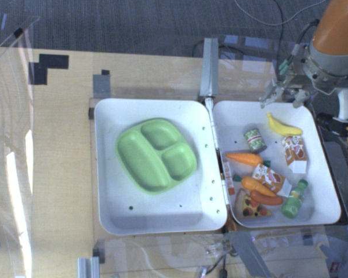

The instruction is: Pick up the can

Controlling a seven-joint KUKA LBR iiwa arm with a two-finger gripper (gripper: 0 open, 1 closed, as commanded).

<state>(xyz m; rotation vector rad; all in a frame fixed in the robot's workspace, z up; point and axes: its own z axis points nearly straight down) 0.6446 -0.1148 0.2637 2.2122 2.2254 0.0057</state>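
Two shallow white bins, left bin [110, 213] holding a glossy green divided plate [156, 154], right bin [319, 155] holding a small can [254, 139] beside a banana [284, 126], carrots [243, 158], cartons, green bottle [293, 198], gripper [284, 92] above the far rim, grip state unclear

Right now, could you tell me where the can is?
The can lies in the right bin, toward its upper middle, just above the carrot and left of the banana.
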